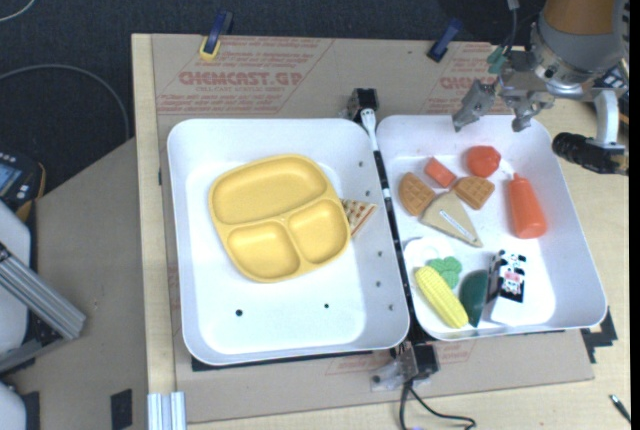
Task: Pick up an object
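Hovers spread apart, holding nothing: grey two-finger claw [495, 116] over shallow white right bin's [578, 248] far rim, near round glossy red tomato [483, 160].

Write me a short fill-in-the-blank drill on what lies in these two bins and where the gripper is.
1. The yellow tray has ____ compartments.
2. The corn cob lies in the ____ bin.
3. The gripper hangs over the right bin's ____ edge, its fingers spread and holding nothing.
4. The waffle piece lies beside the tray in the ____ bin.

Missing words: three; right; far; left
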Controlling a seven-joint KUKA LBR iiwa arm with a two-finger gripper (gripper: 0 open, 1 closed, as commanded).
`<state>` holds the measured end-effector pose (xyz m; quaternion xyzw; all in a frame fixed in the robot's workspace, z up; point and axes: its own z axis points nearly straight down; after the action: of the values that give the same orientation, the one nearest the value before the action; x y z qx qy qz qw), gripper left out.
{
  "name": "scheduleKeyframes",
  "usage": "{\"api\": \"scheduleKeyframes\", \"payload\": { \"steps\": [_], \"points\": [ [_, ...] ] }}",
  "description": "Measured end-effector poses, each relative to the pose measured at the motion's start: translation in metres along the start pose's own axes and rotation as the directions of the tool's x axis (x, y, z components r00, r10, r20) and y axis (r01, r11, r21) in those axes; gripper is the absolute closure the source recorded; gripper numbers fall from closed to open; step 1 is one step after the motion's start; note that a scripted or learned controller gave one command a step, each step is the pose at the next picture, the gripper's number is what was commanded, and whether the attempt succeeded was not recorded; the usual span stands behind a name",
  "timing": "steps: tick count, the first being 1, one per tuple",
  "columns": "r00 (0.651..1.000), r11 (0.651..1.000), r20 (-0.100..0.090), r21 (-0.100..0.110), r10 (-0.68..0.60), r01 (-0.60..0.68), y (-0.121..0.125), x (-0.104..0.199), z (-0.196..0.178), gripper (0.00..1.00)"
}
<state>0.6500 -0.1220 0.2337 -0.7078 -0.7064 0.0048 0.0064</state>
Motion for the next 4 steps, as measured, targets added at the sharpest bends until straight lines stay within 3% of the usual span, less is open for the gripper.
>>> {"api": "scheduleKeyframes", "payload": {
  "steps": [1, 4],
  "points": [
    [1.000, 1.000, 0.002, -0.015, -0.002, 0.002, 0.002, 0.000, -0.009, 0.00],
    [1.000, 1.000, 0.001, -0.012, -0.002, 0.002, 0.004, -0.009, 0.131, 0.00]
  ]
}}
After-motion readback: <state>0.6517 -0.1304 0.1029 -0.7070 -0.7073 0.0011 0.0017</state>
